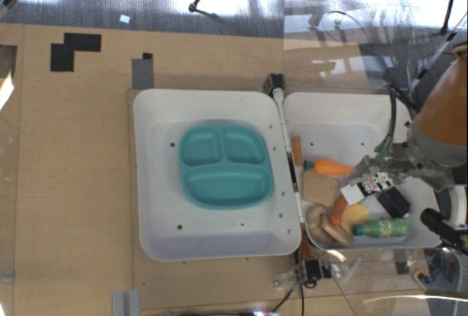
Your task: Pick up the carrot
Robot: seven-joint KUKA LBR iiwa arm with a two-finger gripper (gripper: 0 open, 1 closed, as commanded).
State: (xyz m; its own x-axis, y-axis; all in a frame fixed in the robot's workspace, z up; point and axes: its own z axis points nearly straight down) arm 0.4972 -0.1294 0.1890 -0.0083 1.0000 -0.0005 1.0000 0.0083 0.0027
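Right of centre, in the right bin, I logged the carrot lying beside the bread slice. Pincer hovered just right of it; grip state: I could not tell. Risk: crowded neighbours could deflect the grasp.

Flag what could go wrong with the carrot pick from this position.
1. The orange carrot lies against the tan bread slice, so a grasp may catch or nudge that instead.
2. The grey gripper sits right of the carrot over crowded items like the green bottle; moving in could scatter them.
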